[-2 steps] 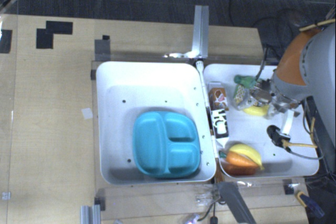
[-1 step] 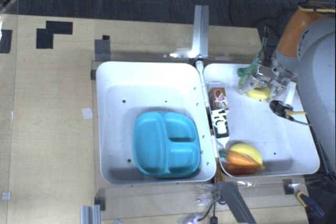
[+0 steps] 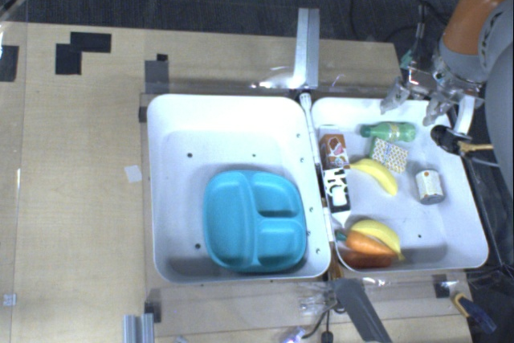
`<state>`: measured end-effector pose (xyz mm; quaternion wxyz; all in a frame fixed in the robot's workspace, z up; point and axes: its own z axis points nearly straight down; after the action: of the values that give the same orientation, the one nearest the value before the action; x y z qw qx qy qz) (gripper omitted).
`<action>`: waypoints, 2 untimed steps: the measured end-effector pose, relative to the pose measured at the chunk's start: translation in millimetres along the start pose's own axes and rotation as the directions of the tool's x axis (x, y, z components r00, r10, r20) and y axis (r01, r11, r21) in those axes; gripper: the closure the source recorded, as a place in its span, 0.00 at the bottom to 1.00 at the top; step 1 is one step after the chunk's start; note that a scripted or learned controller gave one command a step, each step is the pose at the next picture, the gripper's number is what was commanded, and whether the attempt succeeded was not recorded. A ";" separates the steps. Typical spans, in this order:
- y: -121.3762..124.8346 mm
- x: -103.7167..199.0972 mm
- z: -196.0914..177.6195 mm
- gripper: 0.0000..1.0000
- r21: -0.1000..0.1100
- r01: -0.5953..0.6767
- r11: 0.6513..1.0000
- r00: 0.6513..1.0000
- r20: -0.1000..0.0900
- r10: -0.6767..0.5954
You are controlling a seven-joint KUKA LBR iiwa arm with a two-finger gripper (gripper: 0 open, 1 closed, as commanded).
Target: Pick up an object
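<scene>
My claw (image 3: 419, 100) sits over the far right corner of the right bin (image 3: 470, 249), fingers spread apart, nothing between them. Arm comes in from the right, orange band up top.

Right bin contents:
- green bottle (image 3: 389, 131) lying on its side near the far wall, just beside my claw, not touching it
- patterned packet (image 3: 390, 153) just in front of the bottle
- banana (image 3: 377, 174) mid-bin, next to the packet
- small silver can (image 3: 429, 185) on its side, right of the banana
- brown box (image 3: 333, 149) and black-and-white box (image 3: 338, 189) along the left wall
- second banana (image 3: 375, 233) on top of an orange-red item (image 3: 366, 254) in the near left corner

Left bin (image 3: 173, 120): blue divided tray (image 3: 255, 219), toward the near side.

Both bins sit side by side on the surface (image 3: 72, 205).
</scene>
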<state>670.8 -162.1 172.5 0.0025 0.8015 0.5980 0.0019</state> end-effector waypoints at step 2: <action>-51.6 3.3 73.2 0.00 -0.025 0.427 0.904 0.904 0.010 -0.427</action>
<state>622.6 -144.4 99.0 0.0150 0.6509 0.7590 0.0076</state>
